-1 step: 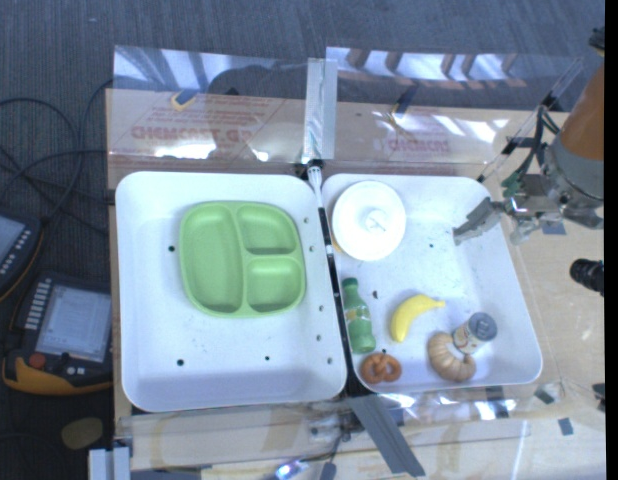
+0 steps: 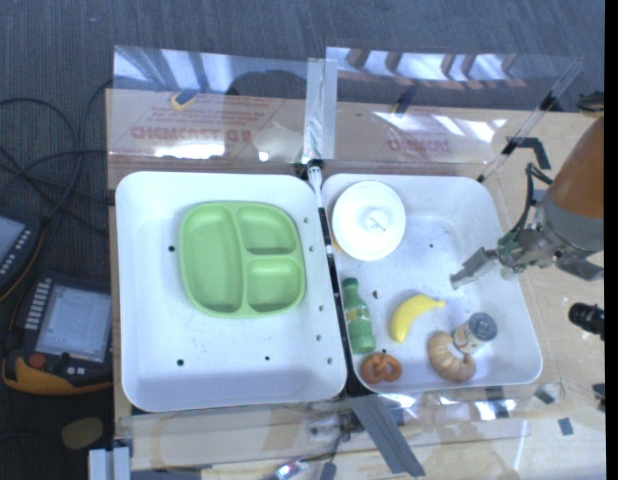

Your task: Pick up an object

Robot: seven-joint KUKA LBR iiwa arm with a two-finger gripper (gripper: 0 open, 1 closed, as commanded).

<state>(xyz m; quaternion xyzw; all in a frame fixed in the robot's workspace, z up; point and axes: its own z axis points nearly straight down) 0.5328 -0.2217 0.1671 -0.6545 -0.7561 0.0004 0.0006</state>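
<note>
The right bin [image 2: 429, 193] holds a round white bowl [image 2: 369, 220], a green bottle [image 2: 358, 315] lying along the left wall, a yellow banana [image 2: 415, 314], a brown pretzel-like pastry [image 2: 381, 368], a tan croissant [image 2: 451, 359] and a small grey-capped item [image 2: 480, 327] resting against it. My gripper [image 2: 473, 267] reaches in from the right and hovers over bare bin floor, right of the bowl and above the banana and the grey-capped item. Nothing shows in its grasp.
The left bin [image 2: 149, 298] holds a green divided plate [image 2: 242, 257]. A clear panel [image 2: 319, 108] stands behind both bins. Cables and a tablet [image 2: 74, 320] lie on the floor at the left.
</note>
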